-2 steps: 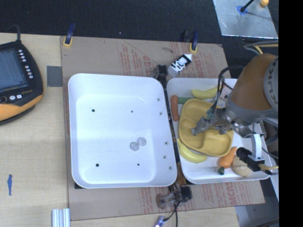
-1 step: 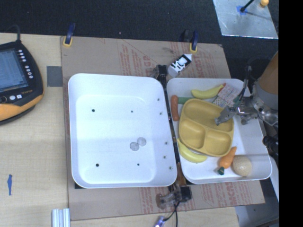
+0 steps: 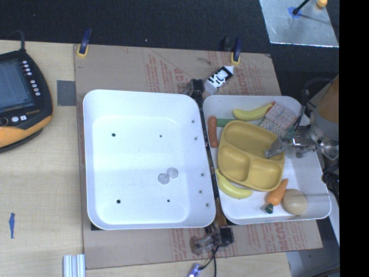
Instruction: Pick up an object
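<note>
Camera view, as we log it. The claw [image 3: 275,150] sits low over the right bin [image 3: 311,175], with the arm [image 3: 323,120] reaching in from the right edge. We cannot tell whether it is open or closed, and we see nothing held in it.

Right bin, listed from the claw outward:
- Yellow divided tray [image 3: 248,156]: directly under and left of the claw, whose tip lies over the tray's right rim.
- Banana [image 3: 252,113]: above and left of the claw, near the bin's top wall.
- Patterned card [image 3: 278,118]: just above the claw, beside that banana.
- Second banana [image 3: 232,187]: below and left, partly tucked under the tray.
- Carrot [image 3: 277,194]: below the claw, leaning at the tray's lower right corner.
- Potato [image 3: 294,202]: below and slightly right, touching the carrot.
- Sausage [image 3: 213,130]: well left of the claw, along the bin's left wall.

Left bin [image 3: 104,105]: well left of the claw; we count two coin-like discs [image 3: 168,176] on its floor.

Orange-rimmed pendant [image 3: 20,100]: far left on the bench.
</note>
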Robot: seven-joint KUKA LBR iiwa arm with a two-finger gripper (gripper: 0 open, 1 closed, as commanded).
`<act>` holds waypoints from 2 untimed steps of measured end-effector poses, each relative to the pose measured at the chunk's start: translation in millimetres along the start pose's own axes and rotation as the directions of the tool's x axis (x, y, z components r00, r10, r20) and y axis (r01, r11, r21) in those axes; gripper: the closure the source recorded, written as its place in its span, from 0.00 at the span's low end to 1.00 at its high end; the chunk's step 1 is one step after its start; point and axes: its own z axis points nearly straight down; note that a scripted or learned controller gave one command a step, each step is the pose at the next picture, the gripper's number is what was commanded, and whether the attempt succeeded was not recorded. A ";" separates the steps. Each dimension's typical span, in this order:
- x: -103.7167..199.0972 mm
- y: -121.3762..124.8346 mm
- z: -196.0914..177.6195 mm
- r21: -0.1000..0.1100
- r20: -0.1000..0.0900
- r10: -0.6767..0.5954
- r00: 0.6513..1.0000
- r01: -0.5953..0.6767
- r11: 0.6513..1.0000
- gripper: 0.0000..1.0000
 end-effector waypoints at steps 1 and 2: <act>32.9 -20.5 23.6 -0.003 0.000 0.000 1.000 0.000 1.000 0.00; 27.9 -21.5 13.4 -0.002 0.009 0.002 1.000 -0.002 1.000 1.00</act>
